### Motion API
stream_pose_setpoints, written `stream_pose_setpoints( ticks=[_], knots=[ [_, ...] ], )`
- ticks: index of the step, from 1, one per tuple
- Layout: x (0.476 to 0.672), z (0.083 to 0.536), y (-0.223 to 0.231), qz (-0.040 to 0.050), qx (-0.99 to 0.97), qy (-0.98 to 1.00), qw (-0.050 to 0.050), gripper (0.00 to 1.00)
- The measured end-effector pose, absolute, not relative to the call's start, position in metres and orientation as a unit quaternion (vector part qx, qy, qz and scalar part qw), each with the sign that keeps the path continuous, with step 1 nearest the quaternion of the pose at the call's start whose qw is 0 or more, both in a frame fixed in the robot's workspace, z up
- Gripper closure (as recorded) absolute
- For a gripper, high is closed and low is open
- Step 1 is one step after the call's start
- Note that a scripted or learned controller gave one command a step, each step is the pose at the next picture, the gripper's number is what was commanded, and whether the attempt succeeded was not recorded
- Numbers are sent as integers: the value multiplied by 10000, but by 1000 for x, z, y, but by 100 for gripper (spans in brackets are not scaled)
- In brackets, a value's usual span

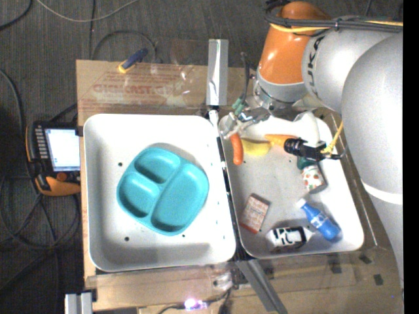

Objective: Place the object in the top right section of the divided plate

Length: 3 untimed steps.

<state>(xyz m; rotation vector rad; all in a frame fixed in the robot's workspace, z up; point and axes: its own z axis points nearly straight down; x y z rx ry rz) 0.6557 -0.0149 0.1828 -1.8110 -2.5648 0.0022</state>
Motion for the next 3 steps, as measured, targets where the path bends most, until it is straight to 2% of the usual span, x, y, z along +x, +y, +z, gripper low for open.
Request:
stream_pose_setpoints(
  ticks=[1,2,3],
  knots=[
    [668,183,70,7,-5259,-8505,1,100],
    [668,183,73,2,-5630,-8264,9,100],
    [664,137,130,9,-4509,-8926,7,100]
  ],
)
